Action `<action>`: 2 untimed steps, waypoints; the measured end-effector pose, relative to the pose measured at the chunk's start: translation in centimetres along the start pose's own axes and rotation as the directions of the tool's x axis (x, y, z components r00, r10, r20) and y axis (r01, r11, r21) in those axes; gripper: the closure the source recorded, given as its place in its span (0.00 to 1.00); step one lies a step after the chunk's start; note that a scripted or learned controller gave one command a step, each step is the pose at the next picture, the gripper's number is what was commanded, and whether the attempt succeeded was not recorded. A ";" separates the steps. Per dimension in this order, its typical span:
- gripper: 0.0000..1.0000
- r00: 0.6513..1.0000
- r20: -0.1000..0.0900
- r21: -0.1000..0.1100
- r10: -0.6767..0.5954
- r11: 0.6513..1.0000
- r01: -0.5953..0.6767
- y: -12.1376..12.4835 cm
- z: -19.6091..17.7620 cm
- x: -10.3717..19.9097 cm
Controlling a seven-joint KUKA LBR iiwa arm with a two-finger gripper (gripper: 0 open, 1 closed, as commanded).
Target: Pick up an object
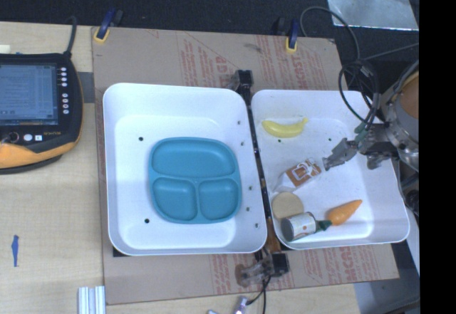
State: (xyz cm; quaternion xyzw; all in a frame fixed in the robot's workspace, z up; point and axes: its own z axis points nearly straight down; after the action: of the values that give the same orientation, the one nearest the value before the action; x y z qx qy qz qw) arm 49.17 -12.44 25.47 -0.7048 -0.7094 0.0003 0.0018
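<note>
Probably we are reaching for the small brown packet [303, 173] at the hand's [340, 154] eight o'clock, light, crushable, best pinched across its narrow sides, though we cannot tell the hand's state.

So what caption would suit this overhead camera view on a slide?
The tool hovers over the right bin above banana, carrot and can; blue tray sits left.

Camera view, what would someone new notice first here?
Probably the blue divided plate, alone in the left white bin. Next, the cluster in the right bin: a yellow banana near the top, a carrot and a small can along the bottom. The gripper hovers over the right bin.
</note>
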 end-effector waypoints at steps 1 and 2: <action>0.00 1.000 0.002 0.002 -0.001 1.000 0.001 3.5 5.5 3.5; 0.00 1.000 0.003 0.002 0.001 1.000 -0.001 4.4 10.0 2.9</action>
State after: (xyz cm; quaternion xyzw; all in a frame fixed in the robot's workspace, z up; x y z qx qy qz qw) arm 53.53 -9.52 15.49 -0.7053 -0.7089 0.0020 0.0014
